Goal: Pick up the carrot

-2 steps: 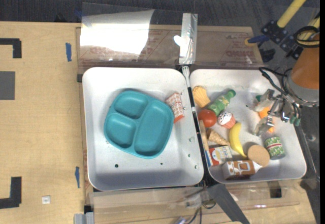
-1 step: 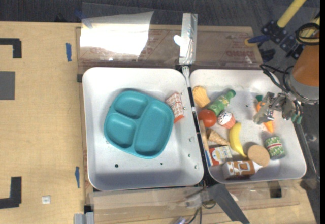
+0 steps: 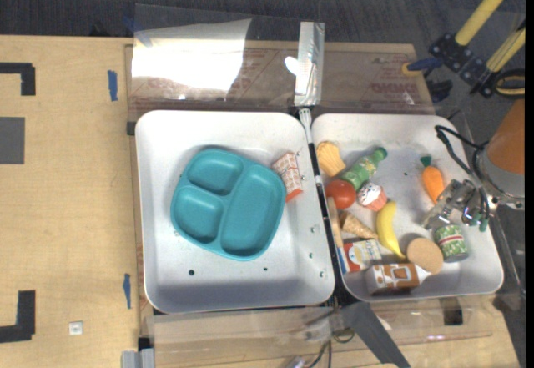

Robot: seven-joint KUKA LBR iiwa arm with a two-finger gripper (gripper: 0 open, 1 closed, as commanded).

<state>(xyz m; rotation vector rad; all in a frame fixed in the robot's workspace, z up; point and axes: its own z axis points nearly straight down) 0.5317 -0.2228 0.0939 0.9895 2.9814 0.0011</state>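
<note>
The carrot (image 3: pixel 432 182) is small and orange with a green top. It lies in the right bin (image 3: pixel 488 274), near that bin's far right side. My gripper (image 3: pixel 451 206) hangs low over the same bin, just below and to the right of the carrot, close to its lower end. Nothing shows as held. The arm's orange band (image 3: pixel 511 148) sits at the right edge of the view, above the gripper.
The right bin also holds a banana (image 3: pixel 387 227), a tomato (image 3: pixel 340 193), a green bottle (image 3: pixel 365 168), a round biscuit (image 3: pixel 424 254), a green can (image 3: pixel 451 243) and a brown carton (image 3: pixel 394 276). In the left bin (image 3: pixel 158 274) sit a teal divided plate (image 3: pixel 227 202) and a small packet (image 3: pixel 289 173).
</note>
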